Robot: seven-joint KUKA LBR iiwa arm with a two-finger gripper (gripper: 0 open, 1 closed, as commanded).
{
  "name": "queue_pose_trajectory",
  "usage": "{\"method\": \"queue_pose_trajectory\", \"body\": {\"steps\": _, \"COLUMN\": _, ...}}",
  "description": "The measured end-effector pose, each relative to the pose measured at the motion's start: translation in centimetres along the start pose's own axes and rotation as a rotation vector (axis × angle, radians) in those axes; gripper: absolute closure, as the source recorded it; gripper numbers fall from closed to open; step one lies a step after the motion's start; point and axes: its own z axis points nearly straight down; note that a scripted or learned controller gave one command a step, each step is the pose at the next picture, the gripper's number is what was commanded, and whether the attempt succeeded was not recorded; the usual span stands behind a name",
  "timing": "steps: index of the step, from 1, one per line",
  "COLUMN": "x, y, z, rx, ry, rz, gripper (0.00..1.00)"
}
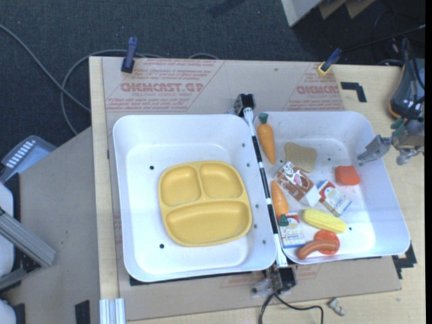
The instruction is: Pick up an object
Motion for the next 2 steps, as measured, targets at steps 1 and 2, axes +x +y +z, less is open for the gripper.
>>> {"method": "queue_pose_trajectory", "body": {"steps": 1, "x": 3.0, "y": 3.0, "z": 12.9, "rx": -0.012, "ry": -0.004, "rz": -0.002, "gripper": 0.0}}
{"method": "queue_pose_trajectory", "body": {"steps": 2, "x": 0.3, "y": 2.4, "z": 14.3, "rx": -0.003, "ry": 0.007, "rz": -0.005, "gripper": 0.0}}
